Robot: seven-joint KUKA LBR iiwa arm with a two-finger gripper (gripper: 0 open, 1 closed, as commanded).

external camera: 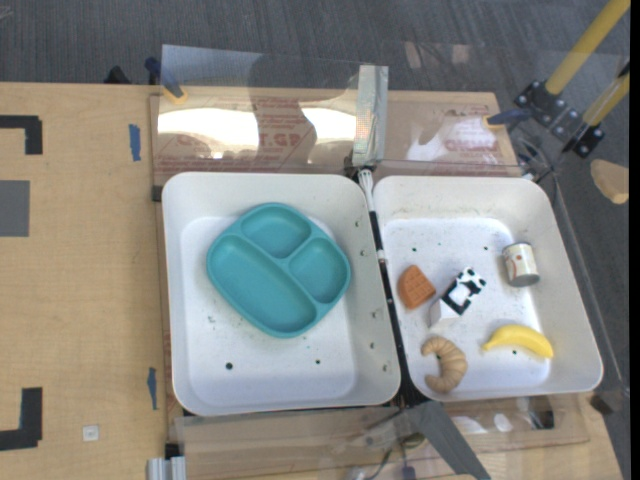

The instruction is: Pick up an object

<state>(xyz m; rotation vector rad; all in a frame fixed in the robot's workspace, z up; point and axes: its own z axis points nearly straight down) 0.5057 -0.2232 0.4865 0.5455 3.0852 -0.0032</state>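
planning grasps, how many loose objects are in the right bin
5: orange piece at left, black-and-white toy centre, metal can at right, croissant and banana along the near side.

Left bin (190, 368) white, holding a teal divided plate (278, 268); right bin (570, 358) white, holding a yellow banana (519, 341), tan croissant (445, 361), black-and-white patterned toy (464, 290), silver can (519, 263), orange biscuit (416, 286).

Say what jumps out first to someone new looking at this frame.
The teal divided plate dominates, lying in the middle of the left bin. Next, the cluster of small items in the right bin: a yellow banana at front right, a croissant beside it, and a metal can by the right wall.
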